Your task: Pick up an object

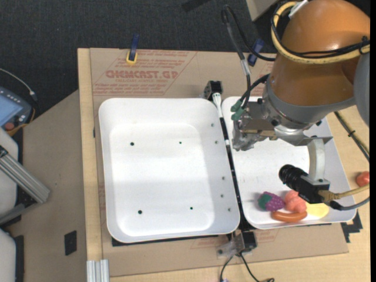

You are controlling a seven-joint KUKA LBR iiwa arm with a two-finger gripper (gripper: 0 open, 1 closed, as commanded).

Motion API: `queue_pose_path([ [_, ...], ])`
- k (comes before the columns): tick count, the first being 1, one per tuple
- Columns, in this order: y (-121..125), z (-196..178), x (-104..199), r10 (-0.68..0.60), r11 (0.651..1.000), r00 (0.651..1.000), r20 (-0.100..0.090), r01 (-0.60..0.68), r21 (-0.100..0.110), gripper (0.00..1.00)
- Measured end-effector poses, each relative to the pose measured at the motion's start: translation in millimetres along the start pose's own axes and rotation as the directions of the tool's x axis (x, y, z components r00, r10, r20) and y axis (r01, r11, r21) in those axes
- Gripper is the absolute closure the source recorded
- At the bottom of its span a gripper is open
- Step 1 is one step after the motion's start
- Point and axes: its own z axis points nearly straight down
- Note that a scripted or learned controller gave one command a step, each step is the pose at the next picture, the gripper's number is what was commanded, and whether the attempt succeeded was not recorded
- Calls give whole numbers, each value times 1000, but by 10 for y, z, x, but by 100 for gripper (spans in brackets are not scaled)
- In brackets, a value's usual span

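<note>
Well apart — toy fruit (289,207) nearward of fingers (242,141).

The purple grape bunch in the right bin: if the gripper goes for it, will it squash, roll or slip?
The purple grape bunch looks like moulded toy fruit, so probably light and stiff. Its knobbly surface may slip off the fingers. It lies against the orange piece, so a push would likely nudge that too.

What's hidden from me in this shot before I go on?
- Gripper: the finger state is unreadable in the camera view, too small and cluttered.
- Right bin: much of its floor lies under the arm.
- Yellow toy: partly covered by the black part.
</note>
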Motion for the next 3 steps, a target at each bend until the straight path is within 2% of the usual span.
queue_pose_path([
  [1,28,43,279,-4,1000,1000,0,4,2,100],
  [2,-38,987,575,-4,1000,1000,2,4,16,100],
  [3,4,1626,1460,-10,1000,1000,0,10,12,100],
])
